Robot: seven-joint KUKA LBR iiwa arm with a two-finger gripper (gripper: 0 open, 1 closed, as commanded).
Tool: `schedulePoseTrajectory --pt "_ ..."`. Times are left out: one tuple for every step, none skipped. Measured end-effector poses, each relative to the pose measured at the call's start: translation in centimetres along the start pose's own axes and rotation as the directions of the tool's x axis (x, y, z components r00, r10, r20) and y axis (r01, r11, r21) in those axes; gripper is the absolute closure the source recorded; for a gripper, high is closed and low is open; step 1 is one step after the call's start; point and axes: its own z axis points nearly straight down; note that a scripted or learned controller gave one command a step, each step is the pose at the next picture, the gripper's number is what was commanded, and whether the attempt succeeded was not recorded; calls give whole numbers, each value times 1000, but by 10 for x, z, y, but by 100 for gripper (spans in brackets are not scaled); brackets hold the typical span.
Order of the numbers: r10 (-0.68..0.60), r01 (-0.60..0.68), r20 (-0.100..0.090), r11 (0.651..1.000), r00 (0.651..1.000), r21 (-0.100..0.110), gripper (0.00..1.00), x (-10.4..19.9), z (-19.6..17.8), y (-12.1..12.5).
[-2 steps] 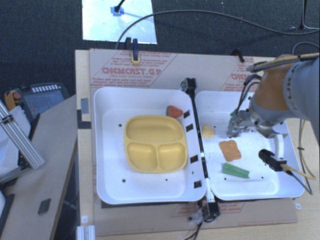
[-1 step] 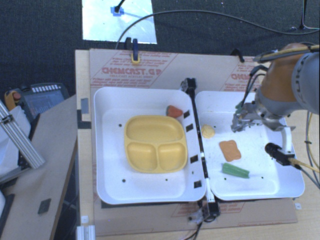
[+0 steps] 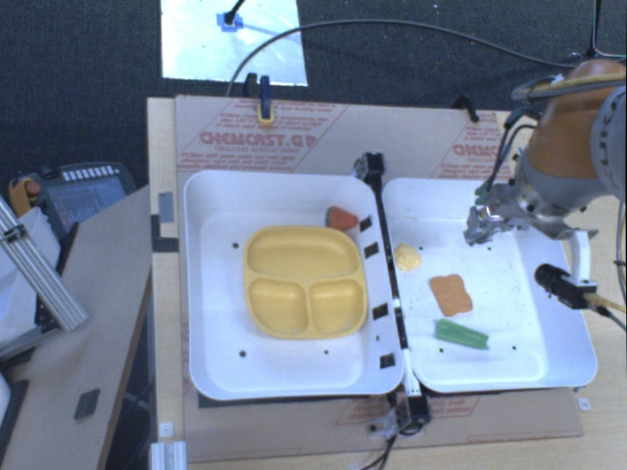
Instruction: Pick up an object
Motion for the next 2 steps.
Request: schedulePoseTrajectory --pt "0 0 1 1000 1000 -3 100 -5 -63 5" --pt "-6 6 -2 1000 1000 1 100 42 -67 21"
